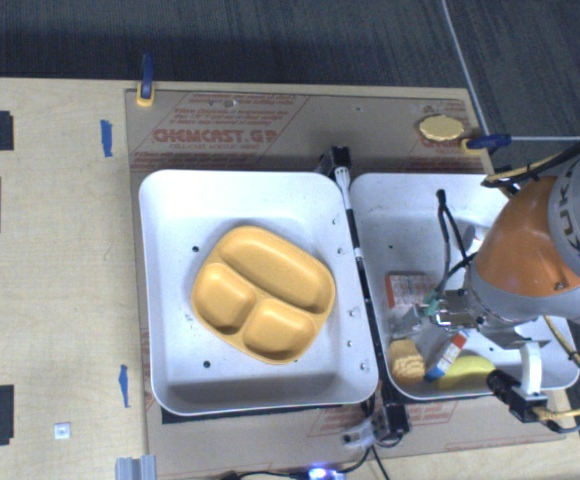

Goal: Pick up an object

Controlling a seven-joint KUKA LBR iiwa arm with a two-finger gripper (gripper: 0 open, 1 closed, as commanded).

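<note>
Tool (pixel 440 320) down in right bin (pixel 390 203) clutter, grip unclear, yellow tray (pixel 262 293) in left bin (pixel 170 208)

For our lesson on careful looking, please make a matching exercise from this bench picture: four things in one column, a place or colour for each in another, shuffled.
Things:
1. yellow divided tray
2. gripper
3. blue-capped marker
4. round tan disc

Descriptions:
A. on the board beyond the bins
B. lying in the left bin
C. lowered into the right bin
D. lying under the gripper

Pairs: 1-B, 2-C, 3-D, 4-A
</note>
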